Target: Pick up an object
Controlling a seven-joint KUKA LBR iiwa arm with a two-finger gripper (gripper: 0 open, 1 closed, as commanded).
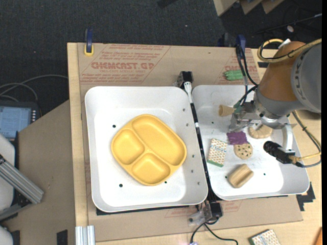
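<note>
My gripper (239, 127) reaches down into the right bin (271, 185) from the right, directly over a small purple object (236, 137). Around it lie a chocolate-chip cookie (243, 150), a patterned green-and-white packet (217, 152), a tan bread-like roll (239, 176), a small tan piece (225, 109) near the bin's far side, and a pale round piece (260, 132) partly hidden under the wrist. The purple object sits right below the fingertips; whether it is between them is hidden.
The left bin (102, 106) holds a yellow three-compartment plate (148, 148). A black divider bar (193, 117) runs between the bins. A black cable fitting (276, 151) hangs from the wrist over the right bin. A green clip (234, 75) lies on the cardboard behind.
</note>
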